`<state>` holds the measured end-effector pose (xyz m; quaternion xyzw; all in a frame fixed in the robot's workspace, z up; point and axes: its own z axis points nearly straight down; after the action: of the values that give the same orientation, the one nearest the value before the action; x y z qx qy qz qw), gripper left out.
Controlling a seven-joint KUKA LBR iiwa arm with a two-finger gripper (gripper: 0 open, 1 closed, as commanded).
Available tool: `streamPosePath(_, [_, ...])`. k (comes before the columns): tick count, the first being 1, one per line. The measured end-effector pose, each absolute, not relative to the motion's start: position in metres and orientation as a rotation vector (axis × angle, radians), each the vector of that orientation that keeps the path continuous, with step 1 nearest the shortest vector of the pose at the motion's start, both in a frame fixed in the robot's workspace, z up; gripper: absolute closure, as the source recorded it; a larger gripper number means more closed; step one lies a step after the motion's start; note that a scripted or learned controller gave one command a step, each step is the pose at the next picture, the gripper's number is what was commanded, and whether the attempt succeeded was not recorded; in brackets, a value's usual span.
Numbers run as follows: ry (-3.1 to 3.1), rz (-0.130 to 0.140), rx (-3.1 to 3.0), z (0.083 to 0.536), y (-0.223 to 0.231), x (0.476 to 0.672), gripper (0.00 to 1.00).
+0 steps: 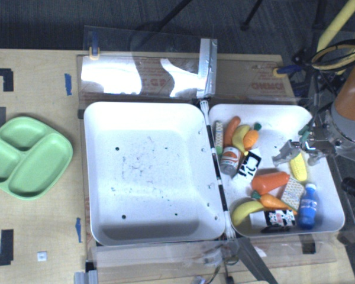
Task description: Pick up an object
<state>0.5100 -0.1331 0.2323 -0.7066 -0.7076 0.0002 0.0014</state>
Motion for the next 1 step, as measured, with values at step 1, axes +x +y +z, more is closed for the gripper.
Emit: streamPosePath(1, [-2.186, -0.002, -2.259, 0.2050, -0.1778, 0.5604, 0.00])
